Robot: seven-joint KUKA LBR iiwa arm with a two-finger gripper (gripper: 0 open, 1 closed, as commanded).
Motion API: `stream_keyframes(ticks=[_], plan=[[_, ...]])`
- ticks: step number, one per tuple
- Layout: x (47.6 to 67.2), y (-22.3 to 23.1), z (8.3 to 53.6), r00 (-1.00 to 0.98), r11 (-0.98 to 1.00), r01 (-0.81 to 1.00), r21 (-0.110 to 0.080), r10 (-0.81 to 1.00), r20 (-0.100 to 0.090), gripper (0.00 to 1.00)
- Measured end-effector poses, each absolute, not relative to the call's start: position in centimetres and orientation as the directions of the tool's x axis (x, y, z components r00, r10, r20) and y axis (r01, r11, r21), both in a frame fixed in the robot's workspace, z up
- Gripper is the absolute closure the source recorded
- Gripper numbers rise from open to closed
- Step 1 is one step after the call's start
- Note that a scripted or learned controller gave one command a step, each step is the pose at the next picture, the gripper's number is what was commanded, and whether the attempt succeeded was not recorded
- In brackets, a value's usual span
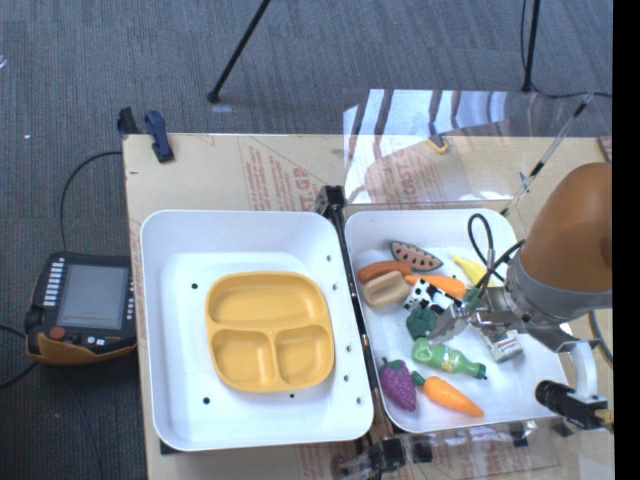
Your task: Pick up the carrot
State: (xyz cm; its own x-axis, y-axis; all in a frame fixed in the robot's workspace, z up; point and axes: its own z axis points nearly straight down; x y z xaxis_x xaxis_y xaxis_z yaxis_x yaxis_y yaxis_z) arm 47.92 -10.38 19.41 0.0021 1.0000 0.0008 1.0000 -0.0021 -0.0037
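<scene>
The carrot (450, 395) lies untouched on the floor of the right bin (500, 413), near its front edge, with its green top pointing left toward the bunch of purple grapes (397, 384) just beside it; judged from this, the pick has not yet been made and the whole grasp and lift are still to do. Just behind the carrot lies a green bottle (447, 357), tilted across the bin floor, and behind that a dark green piece that looks like broccoli (422, 322). The hand (470, 318) hangs over the middle of the right bin, above the bottle and broccoli and well short of the carrot; its metal parts merge with the toys under it, so I cannot tell whether it is spread or closed, and nothing can be made out in its grip. A small white block with a red mark (506, 347) sits just to the right below the wrist. Farther back are a black-and-white cow-patterned toy (421, 294), a bread roll (384, 290), a sausage (384, 269), a watermelon slice (416, 256) and a yellow piece (468, 267). In the left bin (170, 268) a yellow divided plate (269, 330) rests alone. Both bins stand on the counter (250, 173).
</scene>
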Motion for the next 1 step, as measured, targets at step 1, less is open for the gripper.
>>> stream_keyframes(ticks=[1], plan=[[58.08, -12.12, 19.06, 0.033, -0.033, 0.999, -0.002, 0.999, 0.001, 0.0]])
